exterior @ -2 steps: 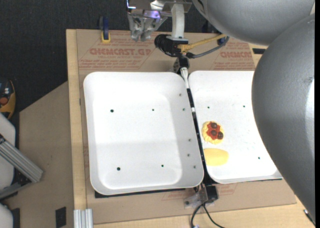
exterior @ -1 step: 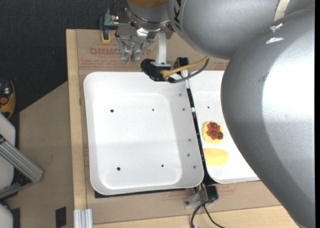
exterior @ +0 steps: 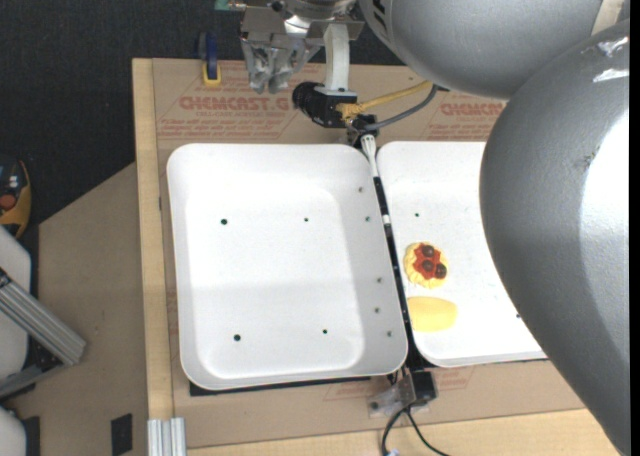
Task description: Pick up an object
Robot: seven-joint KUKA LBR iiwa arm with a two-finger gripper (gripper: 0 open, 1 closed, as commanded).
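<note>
Yellow disc (exterior: 425, 262) with red and dark blotches lies in the right bin, near that bin's left wall, and a plain pale yellow piece (exterior: 432, 314) lies just beside it on the near side; the two look close but I cannot tell if they touch. Starting from the left edge, an aluminium bar (exterior: 42, 326) slants across the dark floor beside the bench (exterior: 150, 244), a tan board printed with red lettering along its far edge. At the board's far left corner stands a small blue clamp (exterior: 210, 56) on a yellow base. The left bin (exterior: 185, 244) is white and shallow, with four small dark dots on its floor. Beyond its far rim, over the printed strip of the board, hangs the gripper (exterior: 270, 66), well apart from both yellow things and with nothing seen in its grasp; whether it is released or clenched cannot be told from this angle. Just right of it sits a black fitting (exterior: 320, 104) with a yellow cable (exterior: 400, 97) running off to the right. A thin black strip (exterior: 385, 234) runs down the seam between the bins. The right bin (exterior: 450, 184) follows, and the arm (exterior: 560, 194), broad and grey, covers its right part
</note>
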